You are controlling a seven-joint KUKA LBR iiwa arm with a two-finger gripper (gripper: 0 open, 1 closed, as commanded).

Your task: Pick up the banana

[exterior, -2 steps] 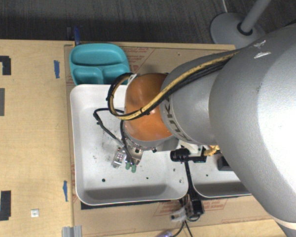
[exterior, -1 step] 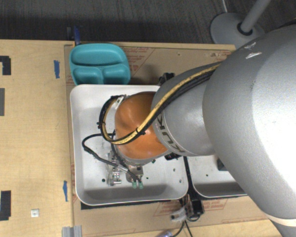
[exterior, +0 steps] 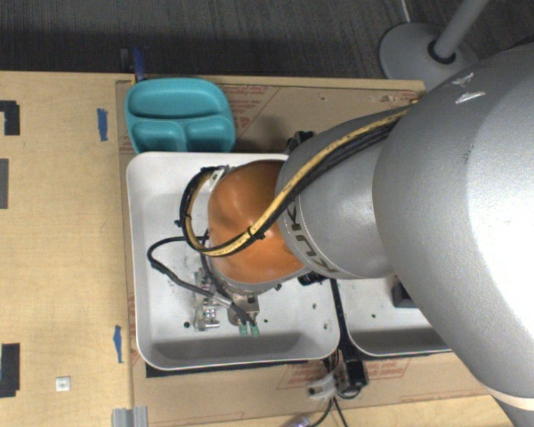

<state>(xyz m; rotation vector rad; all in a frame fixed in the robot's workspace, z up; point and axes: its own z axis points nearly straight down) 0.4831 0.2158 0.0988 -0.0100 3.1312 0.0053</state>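
My gripper [exterior: 224,315] reaches down into the left white bin [exterior: 142,238], low over the floor near the bin's front wall. The orange band [exterior: 249,229] of the wrist and the thick grey arm [exterior: 409,212] sit above it and cover the middle and right of this bin. Black and yellow cables [exterior: 191,221] loop around the wrist. Whatever lies under the wrist and gripper is hidden from me. The bare floor that I can see at the bin's left and front is plain white.
A teal divided tray [exterior: 180,114] stands behind the left bin, against its back wall. A strip of the right bin [exterior: 396,336] shows under the arm. The cardboard-coloured bench [exterior: 53,238] spreads to the left. A grey stand base [exterior: 418,47] sits at the back right.
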